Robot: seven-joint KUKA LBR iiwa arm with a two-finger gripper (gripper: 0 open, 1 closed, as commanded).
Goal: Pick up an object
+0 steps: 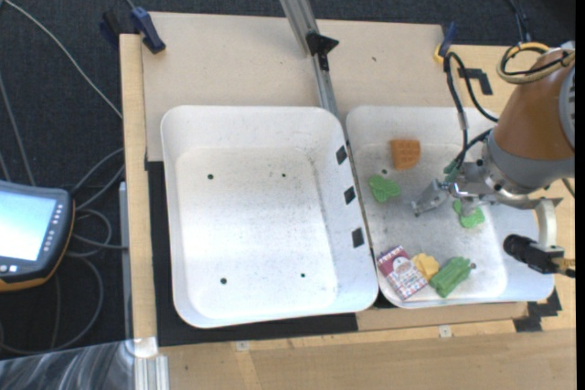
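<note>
End effector hovers in right bin among green pieces.

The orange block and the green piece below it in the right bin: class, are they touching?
Apart. The camera view shows bare white bin floor between the orange block and the green piece lying below and left of it.

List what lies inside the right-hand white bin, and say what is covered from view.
In the right bin: an orange block, a green piece, a red-and-white packet, a yellow piece, a green toy. Another green piece sits partly covered by the gripper and arm.
</note>
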